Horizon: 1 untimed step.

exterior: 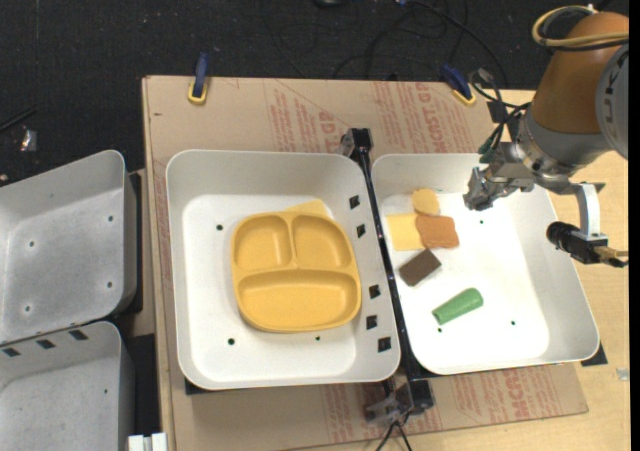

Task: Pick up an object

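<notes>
The arm point(580, 89) has a rounded orange band point(585, 39) at its upper end, ringed by a thin yellowish cable loop. Below the band the casing is smooth grey, narrowing toward the wrist. Dark cables with a touch of green run along its left side. The gripper point(480, 189) is a small, dark grey metal block, too small to make out further.

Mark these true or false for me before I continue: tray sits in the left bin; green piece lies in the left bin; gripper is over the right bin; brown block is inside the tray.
1. The yellow tray sits in the left bin. True.
2. The green piece lies in the left bin. False: it lies in the right bin.
3. The gripper is over the right bin. True.
4. The brown block is inside the tray. False: it lies on the right bin's floor.
</notes>
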{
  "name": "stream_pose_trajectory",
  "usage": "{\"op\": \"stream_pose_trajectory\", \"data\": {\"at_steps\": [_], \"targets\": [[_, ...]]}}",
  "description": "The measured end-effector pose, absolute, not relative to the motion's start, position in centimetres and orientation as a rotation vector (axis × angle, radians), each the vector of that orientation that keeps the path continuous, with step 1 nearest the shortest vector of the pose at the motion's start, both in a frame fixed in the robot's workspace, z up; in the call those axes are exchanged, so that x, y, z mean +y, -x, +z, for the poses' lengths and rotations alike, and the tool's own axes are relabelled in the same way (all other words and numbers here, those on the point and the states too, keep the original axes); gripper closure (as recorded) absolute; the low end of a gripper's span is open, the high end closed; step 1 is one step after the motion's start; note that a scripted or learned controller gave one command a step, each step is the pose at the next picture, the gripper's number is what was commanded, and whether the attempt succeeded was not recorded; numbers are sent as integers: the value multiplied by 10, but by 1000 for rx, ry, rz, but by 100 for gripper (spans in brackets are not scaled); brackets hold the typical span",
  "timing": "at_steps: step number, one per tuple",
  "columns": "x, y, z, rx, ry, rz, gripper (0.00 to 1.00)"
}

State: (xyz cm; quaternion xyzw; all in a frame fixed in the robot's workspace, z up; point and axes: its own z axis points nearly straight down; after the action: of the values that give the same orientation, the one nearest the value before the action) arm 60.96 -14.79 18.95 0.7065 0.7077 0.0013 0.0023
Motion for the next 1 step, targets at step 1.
{"op": "stream_pose_trajectory", "data": {"at_steps": [1], "targets": [[-148,-611,215,2221,-2216,3,100]]}}
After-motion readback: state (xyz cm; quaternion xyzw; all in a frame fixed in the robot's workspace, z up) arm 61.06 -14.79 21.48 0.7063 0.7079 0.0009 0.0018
